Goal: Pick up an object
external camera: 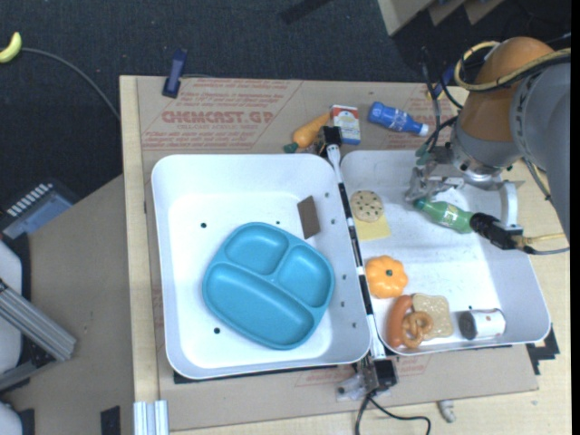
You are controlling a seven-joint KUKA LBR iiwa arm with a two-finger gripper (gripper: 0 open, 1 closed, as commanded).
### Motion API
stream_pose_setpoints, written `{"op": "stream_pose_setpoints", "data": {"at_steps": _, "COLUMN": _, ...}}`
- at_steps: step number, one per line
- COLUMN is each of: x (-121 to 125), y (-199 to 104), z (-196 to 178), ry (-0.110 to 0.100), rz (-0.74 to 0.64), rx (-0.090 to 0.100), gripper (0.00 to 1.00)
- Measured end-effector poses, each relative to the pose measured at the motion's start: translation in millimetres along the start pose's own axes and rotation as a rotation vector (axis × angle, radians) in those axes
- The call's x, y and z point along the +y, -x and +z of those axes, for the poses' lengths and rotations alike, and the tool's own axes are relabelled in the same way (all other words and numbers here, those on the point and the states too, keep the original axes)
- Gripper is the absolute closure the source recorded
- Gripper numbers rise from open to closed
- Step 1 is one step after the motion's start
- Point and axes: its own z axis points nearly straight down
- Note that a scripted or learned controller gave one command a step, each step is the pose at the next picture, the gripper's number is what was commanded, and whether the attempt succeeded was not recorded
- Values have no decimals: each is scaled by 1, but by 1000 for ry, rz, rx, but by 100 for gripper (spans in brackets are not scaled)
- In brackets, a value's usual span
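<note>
Table (227, 107): tan board with red lettering, carrying two shallow white bins side by side.

Left bin (181, 188): holds a blue divided plate (267, 284) lying flat near its middle, and a small brown block (309, 216) near the right wall, above the plate.

Right bin (517, 288): holds, from far end to near end,
- a green bottle (446, 213) lying on its side, directly beneath the claw;
- a round cookie (367, 206) by the left wall, overlapping the top of a pale yellow square (374, 228);
- a small orange pumpkin (385, 276) against the left wall;
- a pretzel (410, 323) beside a slice of bread (434, 314), at the near left corner;
- a white cylinder with a dark end (482, 323), lying near the front wall.

Behind the bins, on the table: a blue bottle (395, 118) on its side, a small white carton (345, 124), an orange item (310, 132).

Arm: grey with an orange band, reaching in from the right. Claw (433, 187): lowered at the far end of the right bin, just above the green bottle's left end; whether it is apart or together cannot be told, and no grasp on the bottle is visible.
</note>
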Motion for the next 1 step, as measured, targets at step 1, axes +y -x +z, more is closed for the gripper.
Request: {"op": "stream_pose_setpoints", "data": {"at_steps": 1, "x": -37, "y": 29, "z": 6, "ry": -3, "rz": 2, "rx": 0, "gripper": 100}}
